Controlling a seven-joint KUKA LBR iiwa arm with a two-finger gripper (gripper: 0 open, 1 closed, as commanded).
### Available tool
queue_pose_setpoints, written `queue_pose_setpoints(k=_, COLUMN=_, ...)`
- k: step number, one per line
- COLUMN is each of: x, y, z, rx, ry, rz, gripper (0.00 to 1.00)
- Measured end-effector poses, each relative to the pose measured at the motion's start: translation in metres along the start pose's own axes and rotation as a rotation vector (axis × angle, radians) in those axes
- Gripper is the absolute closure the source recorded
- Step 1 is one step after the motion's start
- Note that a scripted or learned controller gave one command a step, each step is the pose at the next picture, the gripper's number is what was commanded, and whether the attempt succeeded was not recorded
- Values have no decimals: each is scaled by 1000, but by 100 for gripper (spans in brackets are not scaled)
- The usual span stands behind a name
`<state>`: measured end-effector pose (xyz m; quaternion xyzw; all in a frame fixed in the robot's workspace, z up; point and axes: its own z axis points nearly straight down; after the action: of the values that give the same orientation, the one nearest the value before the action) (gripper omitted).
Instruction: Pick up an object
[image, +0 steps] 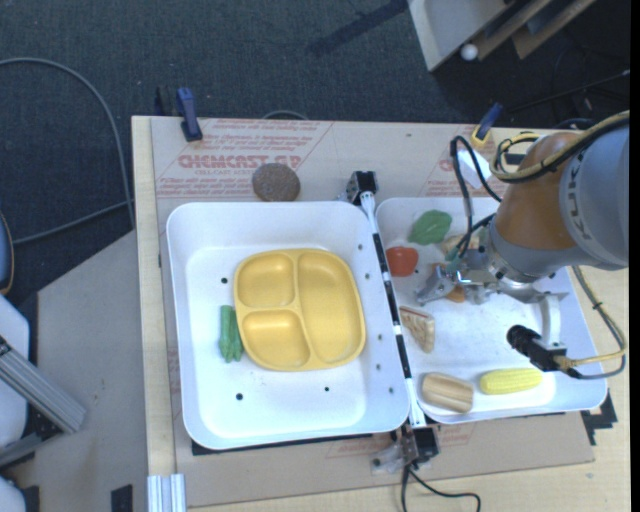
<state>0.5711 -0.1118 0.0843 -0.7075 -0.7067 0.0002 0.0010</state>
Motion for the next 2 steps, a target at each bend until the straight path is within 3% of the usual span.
queue_pose_setpoints(k=1, x=17, y=48, z=-1, rx=-3, ry=-1, rz=-2, gripper=0)
queue_pose_setpoints(k=2, x=18, y=48, z=-11, rx=-7, ry=-1, rz=-2, gripper=100)
